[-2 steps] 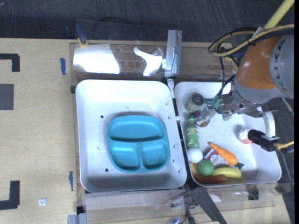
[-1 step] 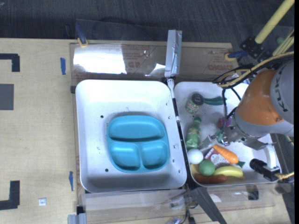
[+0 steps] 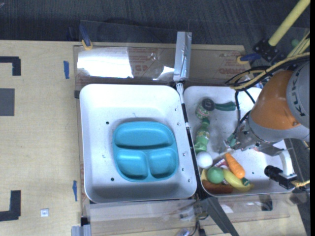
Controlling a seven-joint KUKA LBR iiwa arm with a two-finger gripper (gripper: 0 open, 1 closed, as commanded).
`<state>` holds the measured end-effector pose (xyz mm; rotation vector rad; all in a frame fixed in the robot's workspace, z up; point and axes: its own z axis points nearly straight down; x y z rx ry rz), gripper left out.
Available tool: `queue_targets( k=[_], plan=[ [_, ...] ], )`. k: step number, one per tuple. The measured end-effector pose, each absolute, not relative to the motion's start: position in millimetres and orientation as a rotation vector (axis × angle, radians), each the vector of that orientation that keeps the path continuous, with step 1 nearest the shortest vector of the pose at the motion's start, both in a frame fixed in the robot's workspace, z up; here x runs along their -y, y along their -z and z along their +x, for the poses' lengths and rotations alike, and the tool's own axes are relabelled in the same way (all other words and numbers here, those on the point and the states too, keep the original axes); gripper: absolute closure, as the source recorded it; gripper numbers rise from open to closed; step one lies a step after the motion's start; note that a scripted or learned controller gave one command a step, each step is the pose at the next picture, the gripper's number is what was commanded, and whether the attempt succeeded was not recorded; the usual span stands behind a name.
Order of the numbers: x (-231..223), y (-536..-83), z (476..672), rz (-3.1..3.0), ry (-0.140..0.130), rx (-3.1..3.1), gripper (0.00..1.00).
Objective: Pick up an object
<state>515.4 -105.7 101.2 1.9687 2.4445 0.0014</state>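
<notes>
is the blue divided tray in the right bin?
No, the blue divided tray lies in the left bin; the right bin holds the toy food, including a carrot.

A pale wooden bench (image 3: pixel 34 146) with black and blue tape marks meets dark grey carpet (image 3: pixel 147 4) beyond.

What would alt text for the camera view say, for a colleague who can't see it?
A grey arm with an orange band reaches into the right white bin, its gripper low beside a toy carrot, banana, green ball, white ball and green bottle. The left white bin holds a blue divided tray.
</notes>
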Motion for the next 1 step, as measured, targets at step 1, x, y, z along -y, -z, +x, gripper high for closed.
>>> queue_targets(
  k=[1],
  plan=[
    [28.0,-191.6,531.7,2.290,-0.002,-2.150,1.00]
  ],
)
